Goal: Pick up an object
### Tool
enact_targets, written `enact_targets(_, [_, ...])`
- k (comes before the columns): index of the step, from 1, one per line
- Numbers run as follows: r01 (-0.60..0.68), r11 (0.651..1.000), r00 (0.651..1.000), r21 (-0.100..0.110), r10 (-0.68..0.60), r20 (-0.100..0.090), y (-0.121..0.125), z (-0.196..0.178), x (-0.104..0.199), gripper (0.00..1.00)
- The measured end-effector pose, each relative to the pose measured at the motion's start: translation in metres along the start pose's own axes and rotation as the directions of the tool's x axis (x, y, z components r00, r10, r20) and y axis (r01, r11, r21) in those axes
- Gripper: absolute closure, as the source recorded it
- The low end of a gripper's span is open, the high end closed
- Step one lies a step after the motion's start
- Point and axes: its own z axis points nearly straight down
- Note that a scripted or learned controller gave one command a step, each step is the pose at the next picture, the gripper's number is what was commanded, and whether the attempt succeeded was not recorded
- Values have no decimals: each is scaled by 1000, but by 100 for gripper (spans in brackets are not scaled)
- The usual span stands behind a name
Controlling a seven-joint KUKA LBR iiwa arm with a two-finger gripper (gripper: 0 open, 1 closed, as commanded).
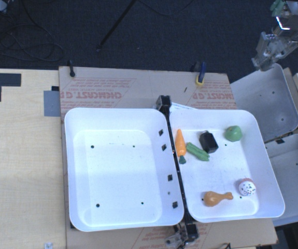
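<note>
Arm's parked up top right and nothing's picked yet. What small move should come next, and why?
Probably bring the gripper down and left over the right bin, toward the green ball. The gripper sits above the bench's far right corner, outside both bins, and the ball is the nearest object to it, standing apart from the black block with open floor around it.

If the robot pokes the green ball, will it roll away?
Probably. The green ball looks round, so a nudge could send it rolling along the flat floor of the right bin. It lies near the bin's far corner, so the raised wall would likely stop it soon. Its round shape might also slip out of a pinch.
</note>
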Motion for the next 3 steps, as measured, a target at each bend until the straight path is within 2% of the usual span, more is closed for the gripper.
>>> enact_targets(3, [15, 1000, 1000, 12, -15, 0, 1, -28, 3, 100])
